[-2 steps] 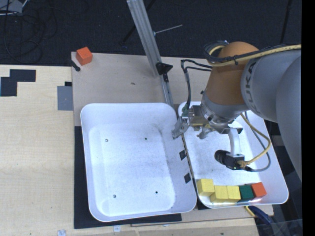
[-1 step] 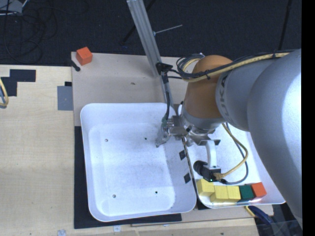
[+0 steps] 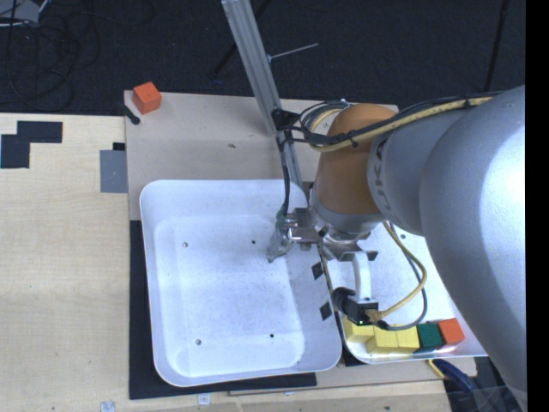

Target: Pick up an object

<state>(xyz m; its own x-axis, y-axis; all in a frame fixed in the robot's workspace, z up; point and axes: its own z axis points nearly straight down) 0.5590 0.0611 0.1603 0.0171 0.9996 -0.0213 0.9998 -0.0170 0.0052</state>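
We are approaching a pick, with nothing visibly held yet.
Our grey two-finger gripper [image 3: 280, 240] is hanging at the right side of the shallow white left bin [image 3: 171, 230]; we cannot tell whether it is open or closed. The yellow rectangular blocks [image 3: 388, 340], green block [image 3: 428, 337] and orange block [image 3: 450, 330] are lying in the right white bin [image 3: 390, 269], so we are judging that the next move calls for shifting there.

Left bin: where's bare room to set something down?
Left bin: floor bare from its left wall across to the gripper near the right wall, widest along the front. Crowded: right bin, front corner, where yellow blocks, a green block and an orange block sit packed together.
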